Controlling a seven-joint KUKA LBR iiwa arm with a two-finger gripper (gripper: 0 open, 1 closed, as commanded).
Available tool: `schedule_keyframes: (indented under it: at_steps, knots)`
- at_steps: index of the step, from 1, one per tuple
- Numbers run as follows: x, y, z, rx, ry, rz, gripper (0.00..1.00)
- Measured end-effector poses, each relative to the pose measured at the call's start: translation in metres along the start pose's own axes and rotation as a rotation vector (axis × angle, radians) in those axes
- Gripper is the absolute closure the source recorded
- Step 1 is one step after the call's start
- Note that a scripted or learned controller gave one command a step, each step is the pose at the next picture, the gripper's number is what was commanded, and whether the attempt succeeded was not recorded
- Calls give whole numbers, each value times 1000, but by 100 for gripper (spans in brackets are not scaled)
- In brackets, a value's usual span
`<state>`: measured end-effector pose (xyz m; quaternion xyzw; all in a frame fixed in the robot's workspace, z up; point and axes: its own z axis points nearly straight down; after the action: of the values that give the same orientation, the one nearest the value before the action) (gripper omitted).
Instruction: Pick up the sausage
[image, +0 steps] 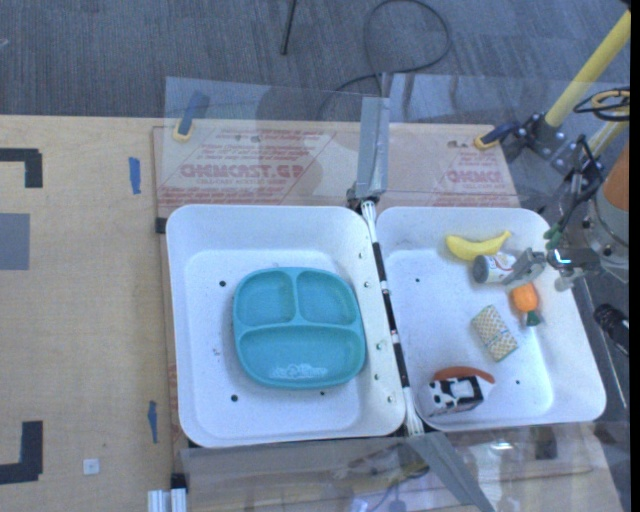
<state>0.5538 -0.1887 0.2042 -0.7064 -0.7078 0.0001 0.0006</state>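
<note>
in the right bin (570, 400) the tool (545, 262) hovers by the banana (476, 244), its state unclear; approach step. next it must reach the sausage (466, 374) at the near wall.

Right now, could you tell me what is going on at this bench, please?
A robot arm reaches in over the right bin, its gripper hovering near the far side, close to a banana and a carrot. The sausage it should pick up lies at the near edge, against a black-and-white toy, untouched. A beige block sits mid-bin. The left bin holds a teal divided plate.
</note>
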Motion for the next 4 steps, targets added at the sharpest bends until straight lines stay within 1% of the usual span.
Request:
schedule_keyframes:
  at_steps: [1, 2, 3, 4]
  knots:
    - [53, -21, 59, 1, 0, 102, 0]
    - [-15, 29, 59, -3, -2, 228, 0]
    - [9, 81, 105, -4, -2, 385, 0]
    - [-22, 97, 5, -3, -2, 389, 0]
